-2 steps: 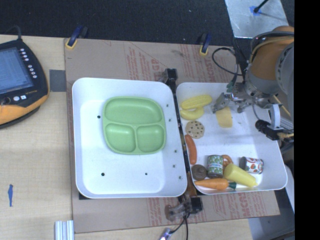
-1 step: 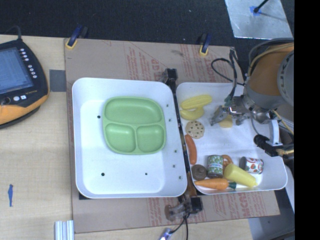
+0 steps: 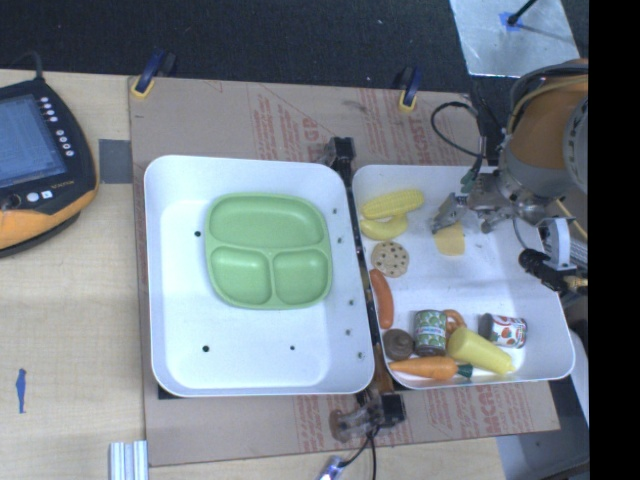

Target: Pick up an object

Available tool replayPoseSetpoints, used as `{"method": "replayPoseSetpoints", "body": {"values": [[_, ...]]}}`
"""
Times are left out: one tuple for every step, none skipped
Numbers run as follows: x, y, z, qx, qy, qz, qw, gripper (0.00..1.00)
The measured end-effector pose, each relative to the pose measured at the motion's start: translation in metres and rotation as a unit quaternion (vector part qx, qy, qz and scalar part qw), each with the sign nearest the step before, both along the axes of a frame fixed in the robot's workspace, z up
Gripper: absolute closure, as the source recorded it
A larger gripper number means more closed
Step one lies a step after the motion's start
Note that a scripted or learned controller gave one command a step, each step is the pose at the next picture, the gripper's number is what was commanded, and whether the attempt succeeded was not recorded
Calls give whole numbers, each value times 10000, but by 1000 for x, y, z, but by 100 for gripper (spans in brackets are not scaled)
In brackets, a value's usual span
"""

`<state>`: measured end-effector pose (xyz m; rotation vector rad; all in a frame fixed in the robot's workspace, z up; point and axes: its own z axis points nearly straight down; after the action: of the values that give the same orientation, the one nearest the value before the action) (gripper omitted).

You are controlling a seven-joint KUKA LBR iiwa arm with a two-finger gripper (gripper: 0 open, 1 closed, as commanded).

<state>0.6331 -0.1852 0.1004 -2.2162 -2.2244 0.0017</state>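
The gripper (image 3: 452, 213) hangs just above the yellow cheese wedge (image 3: 451, 241); its grasp I cannot tell; nothing is lifted yet.

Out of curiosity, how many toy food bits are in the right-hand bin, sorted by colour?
Yellow: 4 (corn, slice below it, cheese wedge, squash-like piece)
Orange or red: 2 (sausage, carrot)
Brown: 2 (cookie, dark round piece)
Printed cans: 2 (green, red-white)
Total: 10
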Motion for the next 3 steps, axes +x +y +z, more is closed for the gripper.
{"method": "replayPoseSetpoints", "body": {"values": [[-53,24,-9,-8,12,4,10000,0],[23,26,-8,1,5,-1,10000,0],[-9,4,-9,-2,8,-5,10000,0]]}}
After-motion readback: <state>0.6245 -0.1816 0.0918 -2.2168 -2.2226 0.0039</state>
